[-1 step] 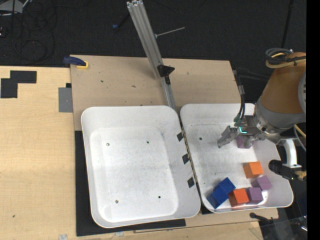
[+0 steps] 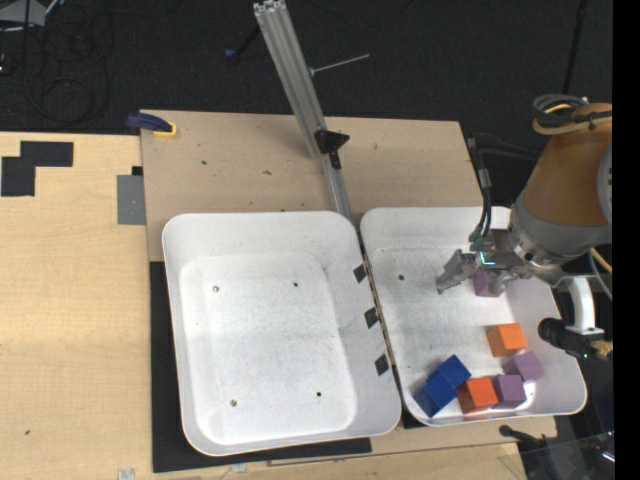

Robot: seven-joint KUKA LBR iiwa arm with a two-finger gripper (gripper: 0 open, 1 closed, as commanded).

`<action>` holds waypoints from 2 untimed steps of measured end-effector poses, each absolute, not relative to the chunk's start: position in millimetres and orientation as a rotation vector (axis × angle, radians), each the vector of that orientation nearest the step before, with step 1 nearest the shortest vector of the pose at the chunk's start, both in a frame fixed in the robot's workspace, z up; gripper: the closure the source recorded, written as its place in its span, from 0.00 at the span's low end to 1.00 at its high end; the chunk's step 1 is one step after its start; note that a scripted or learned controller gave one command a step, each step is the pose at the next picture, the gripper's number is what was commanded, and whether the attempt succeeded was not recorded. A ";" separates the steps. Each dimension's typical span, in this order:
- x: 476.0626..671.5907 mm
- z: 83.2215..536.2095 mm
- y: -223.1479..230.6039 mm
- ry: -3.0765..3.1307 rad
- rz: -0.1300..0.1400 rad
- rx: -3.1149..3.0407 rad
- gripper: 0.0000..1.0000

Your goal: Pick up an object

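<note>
Near edge of right bin (image 2: 400, 230): blue block (image 2: 442, 384), orange block (image 2: 478, 394), purple block (image 2: 511, 390), another purple (image 2: 528, 366). Further back, second orange block (image 2: 507, 339). Beyond it, gripper (image 2: 480, 270) (fingers spread) low over small purple block (image 2: 488, 283), not clamped on it. Left bin (image 2: 190, 230) alongside.

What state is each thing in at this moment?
end effector: low over the right bin, fingers spread.
purple block: by the end effector's fingers, grip unclear.
orange block: loose on the bin floor.
blue block: resting near the front rim.
right bin: holds all the blocks.
</note>
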State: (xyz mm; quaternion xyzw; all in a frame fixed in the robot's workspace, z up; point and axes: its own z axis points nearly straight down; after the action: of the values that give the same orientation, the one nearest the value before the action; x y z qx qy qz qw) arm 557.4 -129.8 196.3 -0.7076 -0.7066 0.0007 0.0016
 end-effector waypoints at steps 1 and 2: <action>555.7 132.8 -133.6 -2.214 0.009 -2.217 0.00; 556.3 90.8 -133.1 -2.217 0.001 -2.223 0.00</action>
State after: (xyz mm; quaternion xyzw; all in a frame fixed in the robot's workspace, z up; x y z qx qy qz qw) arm 556.3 -133.1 90.8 -0.7080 -0.7062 0.0003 0.0011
